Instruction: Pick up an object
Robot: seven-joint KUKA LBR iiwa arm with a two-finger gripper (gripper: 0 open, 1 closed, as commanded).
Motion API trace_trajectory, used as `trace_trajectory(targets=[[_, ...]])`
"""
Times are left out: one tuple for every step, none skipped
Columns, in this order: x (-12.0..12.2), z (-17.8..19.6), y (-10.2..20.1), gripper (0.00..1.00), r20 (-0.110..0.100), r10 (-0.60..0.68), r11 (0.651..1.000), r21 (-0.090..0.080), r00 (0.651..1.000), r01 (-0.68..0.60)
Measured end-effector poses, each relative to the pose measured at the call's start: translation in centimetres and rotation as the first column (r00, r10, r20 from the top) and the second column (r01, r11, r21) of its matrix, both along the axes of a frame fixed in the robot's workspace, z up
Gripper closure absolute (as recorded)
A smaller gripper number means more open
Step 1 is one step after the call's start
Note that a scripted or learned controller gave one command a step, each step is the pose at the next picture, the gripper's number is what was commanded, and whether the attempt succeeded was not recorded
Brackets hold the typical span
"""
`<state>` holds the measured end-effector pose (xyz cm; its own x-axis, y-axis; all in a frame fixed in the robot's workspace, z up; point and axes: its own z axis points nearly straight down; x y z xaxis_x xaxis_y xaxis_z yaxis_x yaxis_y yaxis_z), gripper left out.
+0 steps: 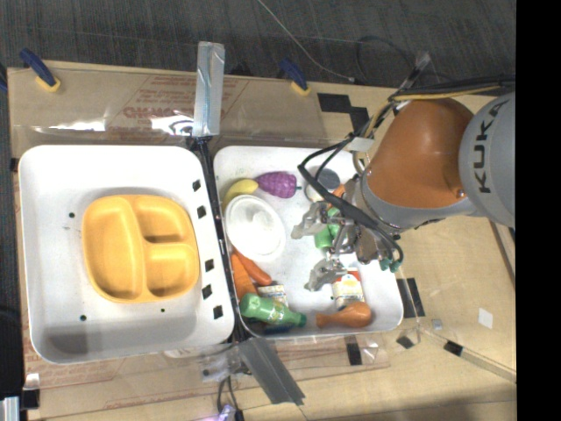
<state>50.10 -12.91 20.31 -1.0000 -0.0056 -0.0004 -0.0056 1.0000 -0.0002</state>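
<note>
My claw [323,251] hangs spread over the right bin [386,298], holding nothing. A green bottle [270,310] lies at its front edge. The left bin [44,235] holds a yellow tray [140,246].

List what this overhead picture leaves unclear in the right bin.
- Hand, camera view: its own metal parts and cables hide whether it grips the green item under it.
- Bottle with red label: partly covered by the hand; label too small to read.
- Right bin: the arm's orange band covers its far right corner.
- Green bottle: label too small to read.
</note>
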Motion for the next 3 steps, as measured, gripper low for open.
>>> trace_trajectory(targets=[[6.3,-6.8,-6.2,0.00,-0.002,-0.147,0.989,0.000,0.989,0.147],[6.0,-11.0,-8.0,0.00,0.001,-0.182,0.983,0.000,0.983,0.182],[6.3,-9.8,-7.8,1.00,0.006,-0.173,0.985,-0.001,0.985,0.173]])
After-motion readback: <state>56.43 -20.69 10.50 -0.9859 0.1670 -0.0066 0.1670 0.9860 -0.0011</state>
